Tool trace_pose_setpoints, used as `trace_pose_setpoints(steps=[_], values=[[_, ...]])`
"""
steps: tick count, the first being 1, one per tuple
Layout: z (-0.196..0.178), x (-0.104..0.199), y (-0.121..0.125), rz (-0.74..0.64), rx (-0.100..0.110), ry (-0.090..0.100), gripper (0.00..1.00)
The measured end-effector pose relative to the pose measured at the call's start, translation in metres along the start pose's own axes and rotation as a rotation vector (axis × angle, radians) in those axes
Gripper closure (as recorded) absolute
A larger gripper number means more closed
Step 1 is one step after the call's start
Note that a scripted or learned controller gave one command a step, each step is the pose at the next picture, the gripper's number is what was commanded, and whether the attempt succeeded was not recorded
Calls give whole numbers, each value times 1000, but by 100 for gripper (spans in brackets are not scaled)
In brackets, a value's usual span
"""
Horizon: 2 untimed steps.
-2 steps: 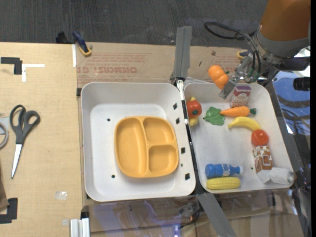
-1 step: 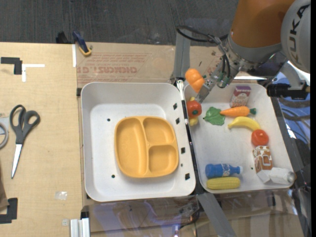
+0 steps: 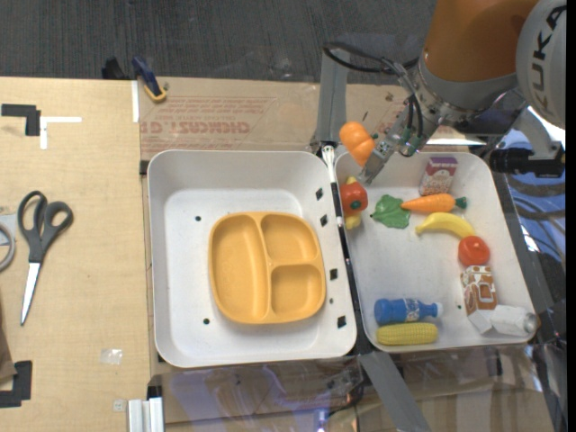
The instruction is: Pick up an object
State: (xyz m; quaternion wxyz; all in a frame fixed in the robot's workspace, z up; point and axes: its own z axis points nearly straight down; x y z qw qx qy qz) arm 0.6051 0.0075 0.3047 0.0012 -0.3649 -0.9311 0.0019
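The gripper (image 3: 376, 162) seems clamped on 1 small orange fruit (image 3: 356, 140), lifted above the seam between the 2 white bins (image 3: 171, 187), its long axis running upper-left to lower-right, while 1 carrot (image 3: 430, 203), 1 banana (image 3: 445, 225) and 1 corn cob (image 3: 406, 334) lie in the right bin.
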Motion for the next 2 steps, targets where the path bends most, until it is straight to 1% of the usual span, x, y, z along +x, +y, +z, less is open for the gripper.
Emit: trace_pose_setpoints(steps=[1,2], values=[[-8,-1,0,-1,2,0,100],[45,26,48,86,-1,0,100]])
